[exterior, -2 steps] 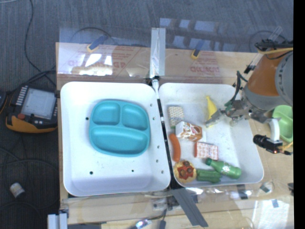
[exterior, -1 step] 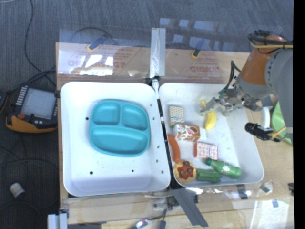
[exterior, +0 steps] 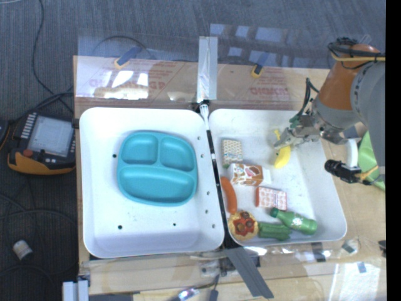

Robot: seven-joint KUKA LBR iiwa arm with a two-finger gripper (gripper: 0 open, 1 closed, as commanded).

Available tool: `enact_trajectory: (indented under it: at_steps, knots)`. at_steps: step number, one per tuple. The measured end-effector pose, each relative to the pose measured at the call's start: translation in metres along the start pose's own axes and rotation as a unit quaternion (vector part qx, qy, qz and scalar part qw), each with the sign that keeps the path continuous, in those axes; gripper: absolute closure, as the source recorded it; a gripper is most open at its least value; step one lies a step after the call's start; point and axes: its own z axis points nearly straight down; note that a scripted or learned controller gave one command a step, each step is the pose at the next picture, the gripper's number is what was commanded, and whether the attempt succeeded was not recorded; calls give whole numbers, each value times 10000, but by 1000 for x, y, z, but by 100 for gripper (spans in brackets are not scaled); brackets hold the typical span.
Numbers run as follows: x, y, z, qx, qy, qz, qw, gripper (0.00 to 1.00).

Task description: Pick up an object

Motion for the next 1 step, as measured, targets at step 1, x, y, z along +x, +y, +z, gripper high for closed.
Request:
enact_trajectory:
  at_steps: [1]
  knots:
    - [-8,-25,-105,71,-11,390,9992,100]
